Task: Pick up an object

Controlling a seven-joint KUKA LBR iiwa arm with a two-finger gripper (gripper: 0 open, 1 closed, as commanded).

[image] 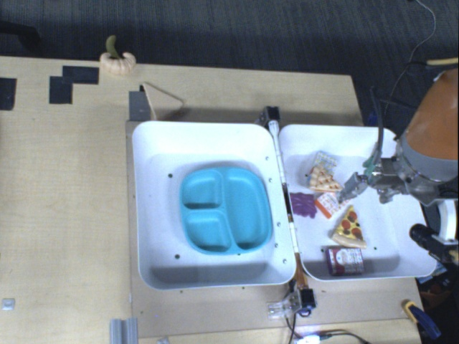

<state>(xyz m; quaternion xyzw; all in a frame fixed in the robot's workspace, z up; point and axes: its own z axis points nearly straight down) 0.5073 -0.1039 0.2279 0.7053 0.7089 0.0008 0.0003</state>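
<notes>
Gripper (354, 186), finger state indeterminate, poised over right bin (401, 260) beside one pizza slice (349, 228), likely light, stiff and best pinched across its narrow width, amid one waffle piece (324, 181), purple item (303, 205), dark can (346, 261); left bin (154, 192) holds one blue tray (226, 210).

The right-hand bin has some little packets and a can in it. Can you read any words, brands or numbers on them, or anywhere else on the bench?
No text can be read here.
Dark can: it has a label with pale marks, too blurred to read.
Orange-and-white packet: print too small to make out.
Clear wrapper above the waffle piece: nothing legible.
Pizza slice, purple piece, blue tray: no lettering visible.
</notes>
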